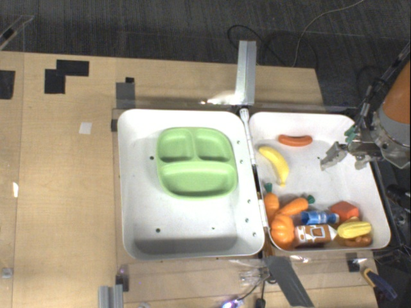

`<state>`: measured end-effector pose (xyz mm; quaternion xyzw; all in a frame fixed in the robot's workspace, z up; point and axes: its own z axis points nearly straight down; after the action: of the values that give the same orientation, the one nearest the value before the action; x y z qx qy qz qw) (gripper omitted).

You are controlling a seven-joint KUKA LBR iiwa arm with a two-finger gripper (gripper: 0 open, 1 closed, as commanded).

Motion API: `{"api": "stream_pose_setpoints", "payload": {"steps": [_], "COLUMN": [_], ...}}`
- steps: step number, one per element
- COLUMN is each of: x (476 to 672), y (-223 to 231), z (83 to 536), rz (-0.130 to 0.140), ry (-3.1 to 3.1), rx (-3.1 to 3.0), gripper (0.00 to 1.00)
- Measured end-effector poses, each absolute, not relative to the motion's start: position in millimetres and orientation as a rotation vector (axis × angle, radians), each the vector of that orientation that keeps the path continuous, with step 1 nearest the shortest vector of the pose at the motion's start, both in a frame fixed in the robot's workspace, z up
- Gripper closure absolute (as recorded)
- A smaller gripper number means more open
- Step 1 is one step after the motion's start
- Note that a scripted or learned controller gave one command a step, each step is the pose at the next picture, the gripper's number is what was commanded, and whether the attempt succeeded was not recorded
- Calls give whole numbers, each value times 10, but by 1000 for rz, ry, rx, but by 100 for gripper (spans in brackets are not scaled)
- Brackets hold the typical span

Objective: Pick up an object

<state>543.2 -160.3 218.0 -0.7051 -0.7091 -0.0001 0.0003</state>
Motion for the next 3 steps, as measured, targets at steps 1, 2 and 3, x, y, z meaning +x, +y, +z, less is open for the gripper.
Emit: {"api": "stream_pose_setpoints", "payload": {"steps": [1,2,3], "x": [6448,6233,5879], "y": [-1213,-1055,-898], "z": [963,888,904], "rz": [-3,-12,-17], "ry": [-2312,-2357,-2648], "rx": [-2129,-2098,-1727], "gripper": [0,0,0]}}
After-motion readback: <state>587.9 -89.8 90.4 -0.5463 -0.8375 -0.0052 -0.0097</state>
